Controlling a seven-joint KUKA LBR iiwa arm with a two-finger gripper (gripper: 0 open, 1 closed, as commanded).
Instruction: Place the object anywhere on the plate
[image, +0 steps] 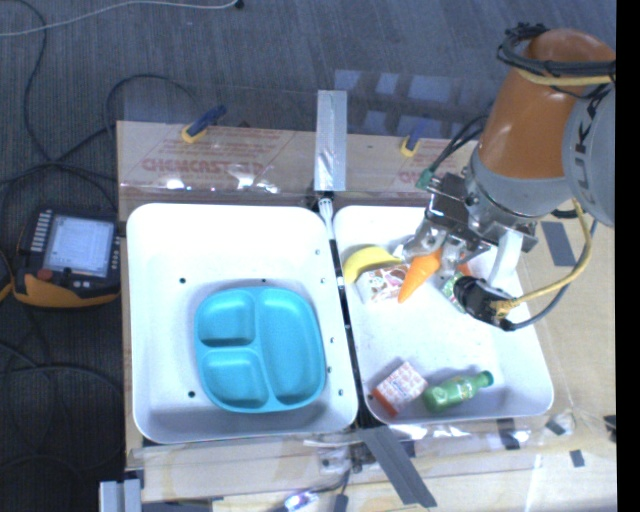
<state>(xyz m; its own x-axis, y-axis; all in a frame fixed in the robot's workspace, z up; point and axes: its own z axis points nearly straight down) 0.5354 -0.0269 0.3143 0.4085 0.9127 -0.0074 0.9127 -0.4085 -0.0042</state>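
The fingers (437, 252) hover just above the carrot (418, 277).

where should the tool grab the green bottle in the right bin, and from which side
Grip the green bottle across its fat middle, coming straight down from above. It lies flat on its side, cap toward the right, so its long sides are open. The small box sits close at its left end, so stay off that end.

Blue three-compartment plate (262, 346) flat in left bin, orange carrot (418, 277) tilted in right bin
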